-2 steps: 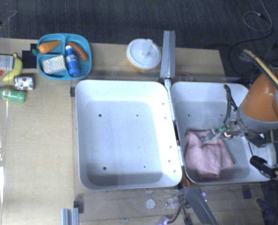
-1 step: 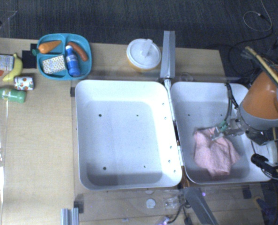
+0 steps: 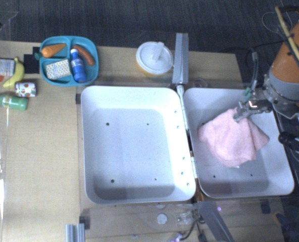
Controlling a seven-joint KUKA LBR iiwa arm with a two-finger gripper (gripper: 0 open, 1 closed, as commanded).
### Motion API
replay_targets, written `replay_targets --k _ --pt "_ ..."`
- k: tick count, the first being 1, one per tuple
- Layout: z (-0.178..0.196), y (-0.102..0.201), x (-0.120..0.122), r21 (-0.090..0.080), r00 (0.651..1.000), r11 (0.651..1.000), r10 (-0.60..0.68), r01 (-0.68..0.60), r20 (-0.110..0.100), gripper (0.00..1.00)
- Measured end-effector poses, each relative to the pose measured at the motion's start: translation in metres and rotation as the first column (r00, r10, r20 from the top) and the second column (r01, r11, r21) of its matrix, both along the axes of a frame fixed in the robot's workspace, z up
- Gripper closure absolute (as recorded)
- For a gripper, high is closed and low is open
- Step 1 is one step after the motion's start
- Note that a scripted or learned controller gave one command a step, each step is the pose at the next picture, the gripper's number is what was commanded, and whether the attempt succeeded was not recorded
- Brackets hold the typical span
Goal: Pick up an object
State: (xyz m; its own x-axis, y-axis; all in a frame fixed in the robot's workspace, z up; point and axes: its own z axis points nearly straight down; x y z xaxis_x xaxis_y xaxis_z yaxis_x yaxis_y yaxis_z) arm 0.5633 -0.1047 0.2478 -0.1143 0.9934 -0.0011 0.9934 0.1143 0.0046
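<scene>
In the right bin (image 3: 285,178), one pink cloth (image 3: 231,139) lies.

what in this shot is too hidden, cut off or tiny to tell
- Gripper: in the camera view its tips sit at the pink cloth, too small to tell open from shut, or whether they hold it.
- Right bin: the floor under the cloth is covered.
- Arm: cut off by the right edge.
- Blue tray: labels on its items are too small to read.

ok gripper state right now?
Gripper: at the upper edge of the crumpled pink cloth in the right white bin; open or shut cannot be told.
</scene>
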Motion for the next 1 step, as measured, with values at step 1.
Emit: replay_targets --k 1 --pt "0.0109 -0.0094 0.0065 -0.001 1.0 1.0 0.029 -0.029 -0.003 1.0"
